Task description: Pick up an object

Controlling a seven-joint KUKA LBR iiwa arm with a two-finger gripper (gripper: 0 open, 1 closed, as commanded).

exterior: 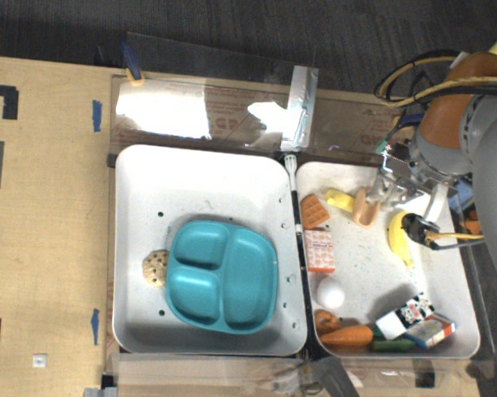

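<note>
Pale wooden surface (pixel 33 219) carries two white bins; in the right-hand white bin (pixel 469 339) the gripper (pixel 395 189) hovers near a yellow plastic banana (pixel 399 237). Whether its fingers are open I cannot tell. Probably light, stiff and smooth, the banana suits a grasp across its middle.
</note>
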